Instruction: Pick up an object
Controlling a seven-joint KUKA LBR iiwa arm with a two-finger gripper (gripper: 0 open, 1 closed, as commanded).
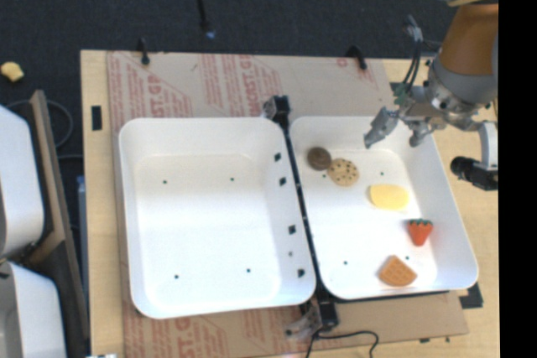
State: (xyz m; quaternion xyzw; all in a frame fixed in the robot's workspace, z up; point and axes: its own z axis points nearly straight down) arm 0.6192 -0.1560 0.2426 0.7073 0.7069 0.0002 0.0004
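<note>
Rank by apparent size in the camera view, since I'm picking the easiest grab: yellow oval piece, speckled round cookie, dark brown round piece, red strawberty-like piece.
1. Yellow oval piece
2. Speckled round cookie
3. Dark brown round piece and red strawberry-like piece look alike; unranked.

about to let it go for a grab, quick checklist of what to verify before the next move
1. Fingers spread for a pick: ok, gripper is open with nothing between its fingers.
2. Targets present: ok, right bin holds a brown piece, cookie, yellow piece, strawberry and orange wedge.
3. Gripper over a target: not ok, it sits above the bin's far edge.
4. Targets separated: not ok for brown piece and cookie, nearly touching; others ok.
5. Gripper height over the bin: cannot tell.
</note>
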